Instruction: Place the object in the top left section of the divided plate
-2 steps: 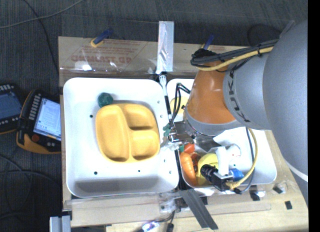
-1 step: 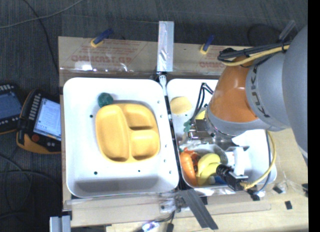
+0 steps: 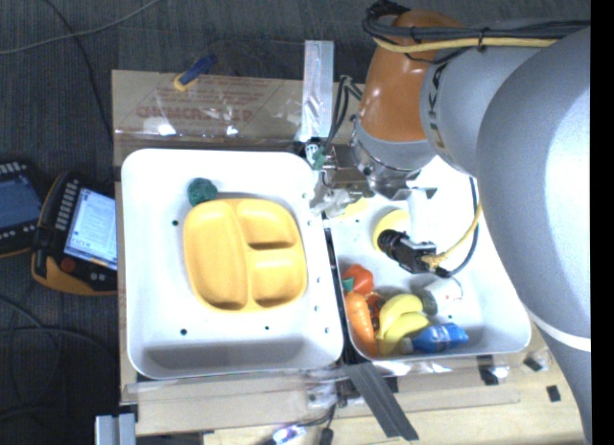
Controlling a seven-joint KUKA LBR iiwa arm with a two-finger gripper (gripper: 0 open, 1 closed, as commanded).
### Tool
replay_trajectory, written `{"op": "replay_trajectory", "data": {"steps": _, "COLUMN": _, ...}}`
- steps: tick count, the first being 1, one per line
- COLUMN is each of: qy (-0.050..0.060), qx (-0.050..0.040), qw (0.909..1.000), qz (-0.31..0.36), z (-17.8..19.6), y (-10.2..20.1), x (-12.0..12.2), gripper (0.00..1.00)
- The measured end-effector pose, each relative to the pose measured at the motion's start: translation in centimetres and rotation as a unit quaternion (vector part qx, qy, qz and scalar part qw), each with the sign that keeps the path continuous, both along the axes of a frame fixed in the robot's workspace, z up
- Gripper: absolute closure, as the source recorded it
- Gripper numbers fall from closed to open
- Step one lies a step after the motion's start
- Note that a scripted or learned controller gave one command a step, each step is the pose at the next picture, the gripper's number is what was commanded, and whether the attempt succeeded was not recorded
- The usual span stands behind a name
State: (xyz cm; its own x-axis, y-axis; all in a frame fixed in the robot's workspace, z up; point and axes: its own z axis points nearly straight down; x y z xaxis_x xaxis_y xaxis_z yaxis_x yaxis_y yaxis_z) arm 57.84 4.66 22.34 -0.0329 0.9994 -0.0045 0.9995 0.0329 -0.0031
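Note:
A yellow divided plate [image 3: 245, 251] lies in the left bin [image 3: 153, 338], with one long section on its left and two smaller ones on its right. A small dark green object [image 3: 201, 190] rests on the bin floor, touching the plate's top left rim. My gripper [image 3: 329, 198] hangs over the wall between the two bins, near their far end and to the right of the plate. I see nothing held in it.
The right bin [image 3: 499, 323] holds a carrot [image 3: 359, 320], a banana [image 3: 401, 315], a red item [image 3: 357, 278], a blue object [image 3: 436, 338] and a pale yellow round thing [image 3: 391, 221]. A clear plastic bag [image 3: 216, 103] lies behind the left bin. A handheld controller [image 3: 77, 237] sits at far left.

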Motion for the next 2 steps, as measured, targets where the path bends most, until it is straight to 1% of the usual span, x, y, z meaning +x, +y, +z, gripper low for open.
{"op": "replay_trajectory", "data": {"steps": 1, "qy": 0.001, "qx": 0.0000, "qw": 0.9999, "qz": -0.012, "z": -4.11, "y": 4.93, "x": -0.93, "gripper": 1.00}}
{"op": "replay_trajectory", "data": {"steps": 2, "qy": 0.000, "qx": -0.0005, "qw": 0.9999, "qz": -0.013, "z": -4.08, "y": 4.89, "x": -0.90, "gripper": 0.00}}
